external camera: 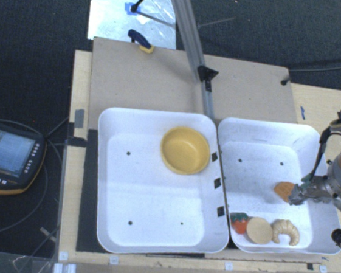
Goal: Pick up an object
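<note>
The gripper point(298, 196) sits low in the right bin point(262, 134), touching a flat orange piece point(283, 190) near the right wall; jaw state unclear. Round yellow bowl point(185, 150) occupies the left bin point(142, 221).

We see a bowl point(185, 150) in the left bin point(112, 218), toward its back right. In the right bin point(262, 134), a tomato point(239, 222), cookie point(259, 230) and croissant point(286, 231) sit along the front; a round piece point(283, 190) lies behind them.
</note>
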Robot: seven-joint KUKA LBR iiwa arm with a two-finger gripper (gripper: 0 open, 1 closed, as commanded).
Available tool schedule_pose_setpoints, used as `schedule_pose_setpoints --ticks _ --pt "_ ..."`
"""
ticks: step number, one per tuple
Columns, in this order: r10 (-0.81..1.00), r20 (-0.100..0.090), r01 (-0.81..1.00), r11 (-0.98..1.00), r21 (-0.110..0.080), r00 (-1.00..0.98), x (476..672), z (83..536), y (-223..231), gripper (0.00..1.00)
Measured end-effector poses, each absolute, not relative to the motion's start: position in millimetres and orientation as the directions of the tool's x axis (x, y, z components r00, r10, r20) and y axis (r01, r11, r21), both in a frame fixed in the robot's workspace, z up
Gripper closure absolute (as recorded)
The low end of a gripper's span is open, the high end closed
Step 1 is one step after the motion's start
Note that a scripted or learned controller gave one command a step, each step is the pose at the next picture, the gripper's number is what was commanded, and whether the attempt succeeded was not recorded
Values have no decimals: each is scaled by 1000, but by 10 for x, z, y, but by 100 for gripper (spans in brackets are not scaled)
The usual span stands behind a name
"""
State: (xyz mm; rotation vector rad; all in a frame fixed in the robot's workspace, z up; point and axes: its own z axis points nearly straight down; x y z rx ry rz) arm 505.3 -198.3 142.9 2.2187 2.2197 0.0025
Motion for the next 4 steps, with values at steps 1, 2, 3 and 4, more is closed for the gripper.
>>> schedule_pose_setpoints --ticks 1,2,3,4 --pt "1000 -1 1000 1 5 -1 4998 2028 -1958 100" --pt "1000 -2 1000 1 6 -1 5009 2555 -1960 100" --pt "1000 1 1000 4 1 -4 5067 2513 -1515 100" --pt "1000 1 1000 5 1 -5 5172 2572 -1023 100"
